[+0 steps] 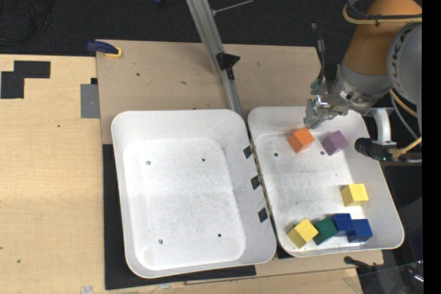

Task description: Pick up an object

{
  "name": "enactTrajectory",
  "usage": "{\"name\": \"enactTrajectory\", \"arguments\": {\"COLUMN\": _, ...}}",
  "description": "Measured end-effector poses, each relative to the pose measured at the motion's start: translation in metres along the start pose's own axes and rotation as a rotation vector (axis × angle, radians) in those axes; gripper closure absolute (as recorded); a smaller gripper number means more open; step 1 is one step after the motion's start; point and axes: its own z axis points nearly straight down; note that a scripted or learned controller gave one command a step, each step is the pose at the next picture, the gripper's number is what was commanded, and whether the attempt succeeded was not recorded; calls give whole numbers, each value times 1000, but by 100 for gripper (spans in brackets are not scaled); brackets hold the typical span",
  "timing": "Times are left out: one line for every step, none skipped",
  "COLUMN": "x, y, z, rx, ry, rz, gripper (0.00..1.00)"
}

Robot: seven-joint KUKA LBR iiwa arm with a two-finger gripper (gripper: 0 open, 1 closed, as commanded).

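- Camera view puts your likeliest target, the orange cube (300, 140), in the right bin (275, 179), toward that bin's 12 o'clock end, lying flat on the floor and not lifted.
- You'll find the end effector (315, 113) just beside the cube at its 1 o'clock, poised close over it; whether the tips touch it is too small to tell.
- You cannot tell from this angle how far apart or together the tips stand, and nothing shows between them.
- You are, by my reading, in the approach step, with the grasp not yet made.
- Your next move calls for centring over the cube, descending, and closing.
- Mind the purple cube (335, 142) at 3 o'clock of the orange one, near enough to be nudged.
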Motion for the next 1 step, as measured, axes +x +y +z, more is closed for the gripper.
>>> {"name": "enactTrajectory", "arguments": {"x": 8, "y": 2, "z": -59, "rx": -2, "ry": 1, "rz": -2, "gripper": 100}}
